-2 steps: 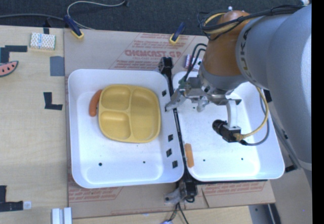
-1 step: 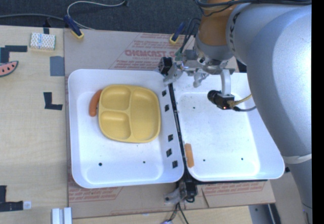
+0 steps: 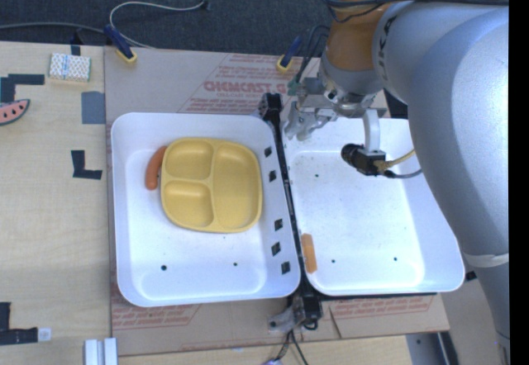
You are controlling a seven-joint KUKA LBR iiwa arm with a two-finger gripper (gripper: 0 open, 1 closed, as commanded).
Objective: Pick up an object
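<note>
Hovering over the right bin's point(image 3: 430, 272) far-left corner, the pincer point(image 3: 304, 125) is showing a finger state one cannot tell, gripping nothing visible.

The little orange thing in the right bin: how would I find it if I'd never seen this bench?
Find the two white bins; take the right bin. Along its left wall, near the front corner, lies a small orange carrot-like piece. A similar orange piece lies in the left bin, but against the yellow divided plate.
</note>
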